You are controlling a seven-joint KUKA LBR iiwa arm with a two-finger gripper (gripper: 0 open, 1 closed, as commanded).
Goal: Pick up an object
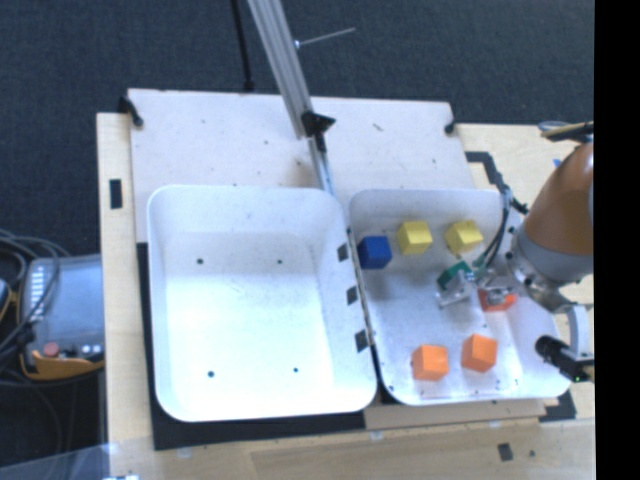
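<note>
The right bin (400,393) holds several small blocks. A blue cube (375,252) lies at its left wall, with two yellow cubes (415,236) (463,236) beside it along the back. Two orange cubes (430,361) (480,353) sit near the front. My gripper (457,290) is low over the middle of this bin, reaching in from the right. A small green piece (455,271) shows right at its tip, and I cannot tell whether it is held. A red-orange piece (497,299) lies just right of the gripper, partly under the wrist.
The left bin (160,268) stands beside the right one, sharing a middle wall. A slanted metal strut (285,58) rises from the back of the bench. The grey and orange arm (558,223) covers the right bin's right side.
</note>
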